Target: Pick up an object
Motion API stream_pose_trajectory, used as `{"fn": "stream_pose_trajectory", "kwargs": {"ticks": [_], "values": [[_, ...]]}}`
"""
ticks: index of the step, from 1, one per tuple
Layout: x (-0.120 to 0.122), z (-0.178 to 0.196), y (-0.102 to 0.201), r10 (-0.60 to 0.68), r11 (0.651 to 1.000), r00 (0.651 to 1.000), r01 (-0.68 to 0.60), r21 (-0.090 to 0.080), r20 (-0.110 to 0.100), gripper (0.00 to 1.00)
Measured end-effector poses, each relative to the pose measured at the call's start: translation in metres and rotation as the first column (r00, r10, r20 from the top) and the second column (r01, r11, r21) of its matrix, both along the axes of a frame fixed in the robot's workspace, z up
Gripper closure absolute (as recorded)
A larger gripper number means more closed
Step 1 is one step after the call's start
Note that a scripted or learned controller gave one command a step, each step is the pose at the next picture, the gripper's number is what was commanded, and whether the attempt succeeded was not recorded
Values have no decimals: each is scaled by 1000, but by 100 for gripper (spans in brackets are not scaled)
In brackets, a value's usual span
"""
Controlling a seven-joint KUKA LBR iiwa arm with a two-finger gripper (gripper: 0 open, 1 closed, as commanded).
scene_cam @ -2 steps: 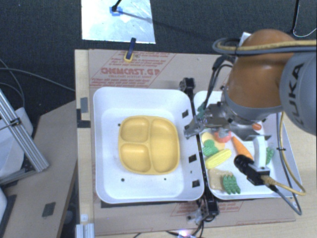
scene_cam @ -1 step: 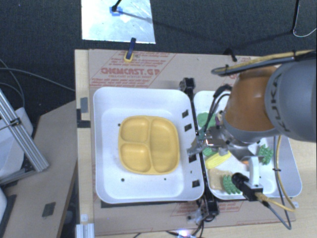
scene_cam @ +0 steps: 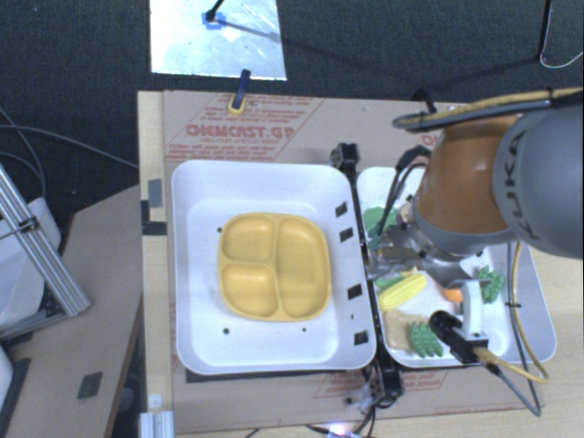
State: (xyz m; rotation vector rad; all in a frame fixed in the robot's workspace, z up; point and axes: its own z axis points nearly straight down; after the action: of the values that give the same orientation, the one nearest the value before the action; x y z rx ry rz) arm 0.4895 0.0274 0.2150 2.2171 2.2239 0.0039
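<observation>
Gripper [scene_cam: 394, 261] mostly hidden beneath arm's orange band [scene_cam: 461, 185]; finger state unreadable. Right bin [scene_cam: 538, 331] largely covered by arm, far rim cut from sight. Green toy [scene_cam: 375, 217] just above jaws, half hidden under wrist. Orange piece [scene_cam: 452, 293] right of jaws, too small to identify. Arm [scene_cam: 547, 181] cut off by right edge.

Robotics lab; KUKA arm [scene_cam: 497, 185], white bins [scene_cam: 192, 245]
</observation>
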Motion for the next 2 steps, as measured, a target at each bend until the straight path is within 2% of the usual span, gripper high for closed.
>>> {"fn": "stream_pose_trajectory", "kwargs": {"ticks": [1,2], "values": [[-4,-16,56,6,1000,1000,-6,2,-5,100],[13,28,-16,-9,1000,1000,9,-3,4,100]]}}
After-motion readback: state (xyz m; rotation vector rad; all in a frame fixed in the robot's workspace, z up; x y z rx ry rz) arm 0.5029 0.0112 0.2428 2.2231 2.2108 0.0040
